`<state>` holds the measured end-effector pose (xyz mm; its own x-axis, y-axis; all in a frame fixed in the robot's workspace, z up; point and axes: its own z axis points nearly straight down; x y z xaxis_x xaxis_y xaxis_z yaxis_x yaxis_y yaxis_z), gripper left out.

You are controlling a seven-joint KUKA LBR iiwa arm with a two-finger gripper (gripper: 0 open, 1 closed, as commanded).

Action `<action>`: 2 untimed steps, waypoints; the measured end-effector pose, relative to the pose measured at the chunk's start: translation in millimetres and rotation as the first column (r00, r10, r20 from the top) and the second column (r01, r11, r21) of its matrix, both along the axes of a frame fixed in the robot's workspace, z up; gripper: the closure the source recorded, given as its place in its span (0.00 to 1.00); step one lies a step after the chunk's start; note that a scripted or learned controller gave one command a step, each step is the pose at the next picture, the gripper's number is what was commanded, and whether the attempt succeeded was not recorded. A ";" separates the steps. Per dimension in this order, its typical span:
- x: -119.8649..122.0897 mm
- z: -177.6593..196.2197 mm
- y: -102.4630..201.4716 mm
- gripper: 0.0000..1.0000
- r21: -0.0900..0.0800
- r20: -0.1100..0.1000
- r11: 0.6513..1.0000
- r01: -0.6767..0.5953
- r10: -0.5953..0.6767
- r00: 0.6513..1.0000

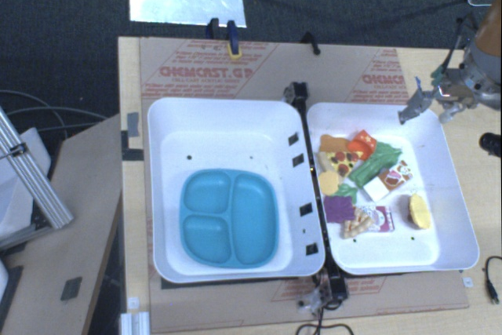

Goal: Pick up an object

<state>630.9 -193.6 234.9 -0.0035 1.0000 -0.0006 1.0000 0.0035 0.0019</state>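
Fingers of the gripper [430,103] stand spread and hold nothing, above the right bin's [451,243] far corner. Toy food pile [367,178] lies untouched in that bin. By my judgement, descent, grasp and lift remain.

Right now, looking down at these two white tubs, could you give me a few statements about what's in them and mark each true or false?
1. The blue divided plate lies in the left bin. True.
2. The toy food pile sits in the left bin. False: it is in the right bin.
3. The gripper is above the right bin's far edge. True.
4. The gripper holds the yellow lemon. False: the lemon lies in the bin, apart from the gripper.
5. A purple piece lies near the pile's front. True.
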 end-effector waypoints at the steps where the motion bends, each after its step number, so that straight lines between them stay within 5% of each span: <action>1: -69.8 -95.6 -0.8 0.00 0.004 -0.012 1.000 0.005 -0.005 1.000; 2: -136.9 -125.3 -2.5 0.00 0.003 -0.009 1.000 0.006 -0.006 1.000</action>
